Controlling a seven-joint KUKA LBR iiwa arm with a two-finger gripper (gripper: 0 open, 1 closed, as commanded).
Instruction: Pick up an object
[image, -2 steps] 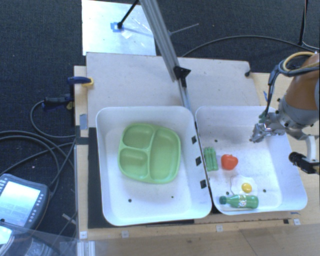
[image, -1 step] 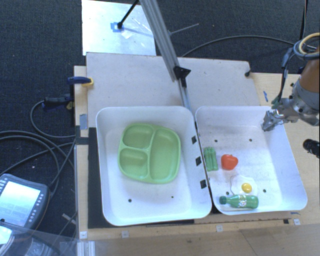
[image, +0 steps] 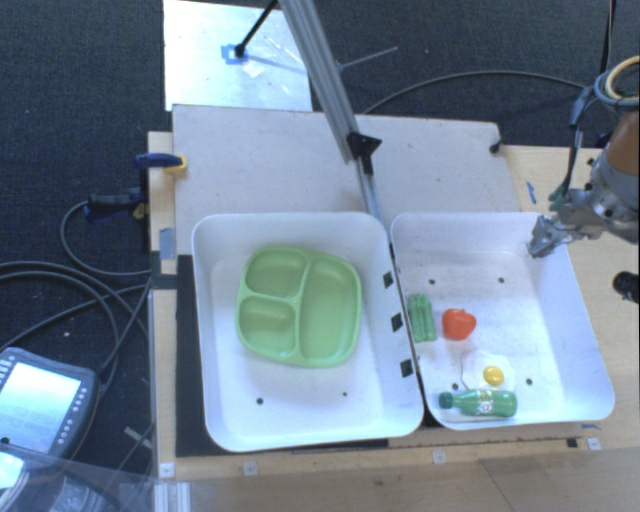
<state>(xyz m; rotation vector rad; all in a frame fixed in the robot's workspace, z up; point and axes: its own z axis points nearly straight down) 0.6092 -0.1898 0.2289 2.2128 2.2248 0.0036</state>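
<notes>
Grey claw (image: 541, 243) at right bin's (image: 580, 330) far rim, perhaps empty, grip state unclear, arm cropped at right

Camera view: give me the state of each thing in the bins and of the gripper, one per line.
Green divided plate: flat in the left bin, compartments up.
Green bottle: on its side, right bin.
Fried egg toy: flat, yolk up.
Red object: resting on the bin floor.
Green ridged piece: lying by the left wall.
Gripper: over the right bin's far corner, holding nothing visible.
</notes>
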